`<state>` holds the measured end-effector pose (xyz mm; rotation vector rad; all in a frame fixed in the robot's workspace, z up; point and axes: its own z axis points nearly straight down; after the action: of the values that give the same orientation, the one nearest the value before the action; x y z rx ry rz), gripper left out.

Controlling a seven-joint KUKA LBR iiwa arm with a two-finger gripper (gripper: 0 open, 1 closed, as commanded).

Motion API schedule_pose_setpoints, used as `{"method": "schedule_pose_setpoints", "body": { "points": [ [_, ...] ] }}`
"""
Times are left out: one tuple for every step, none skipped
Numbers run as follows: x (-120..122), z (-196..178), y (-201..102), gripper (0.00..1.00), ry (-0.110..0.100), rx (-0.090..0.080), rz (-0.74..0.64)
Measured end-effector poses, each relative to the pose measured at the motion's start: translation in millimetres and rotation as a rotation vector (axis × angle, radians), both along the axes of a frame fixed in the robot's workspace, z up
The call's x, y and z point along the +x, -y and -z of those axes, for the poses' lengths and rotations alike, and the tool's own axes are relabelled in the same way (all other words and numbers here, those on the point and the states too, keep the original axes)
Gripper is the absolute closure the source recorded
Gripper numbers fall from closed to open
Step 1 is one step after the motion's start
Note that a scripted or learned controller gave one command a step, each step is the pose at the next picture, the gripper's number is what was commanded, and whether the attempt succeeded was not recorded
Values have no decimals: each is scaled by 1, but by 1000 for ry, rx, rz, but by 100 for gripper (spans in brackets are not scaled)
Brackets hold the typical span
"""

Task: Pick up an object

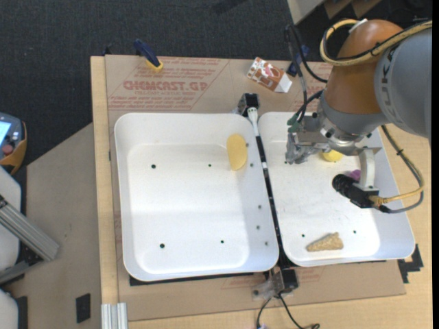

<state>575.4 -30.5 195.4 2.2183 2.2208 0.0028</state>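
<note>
My gripper (296, 155) hangs over the far left part of the right bin (384, 242), its dark fingers pointing down at the bin floor. Nothing shows between them. A yellow object (333, 156) lies just to its right, partly hidden under the wrist. A small purple object (354, 175) sits further right, beside a black part of the arm. A tan wedge-shaped piece (324, 242) lies near the right bin's front edge. In the left bin (137, 204), a pale yellow oval object (236, 151) rests against the far right wall.
A black divider rail (264, 177) runs between the two bins. On the cardboard behind them lie a small red-and-white packet (269, 75) and a blue-yellow clamp (148, 55). Cables trail from the arm over the right bin's right side.
</note>
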Motion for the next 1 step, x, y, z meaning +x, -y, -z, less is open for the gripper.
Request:
{"method": "schedule_pose_setpoints", "body": {
  "points": [
    [-49, 37, 73, 100, -11, -1, 10]
  ]
}}
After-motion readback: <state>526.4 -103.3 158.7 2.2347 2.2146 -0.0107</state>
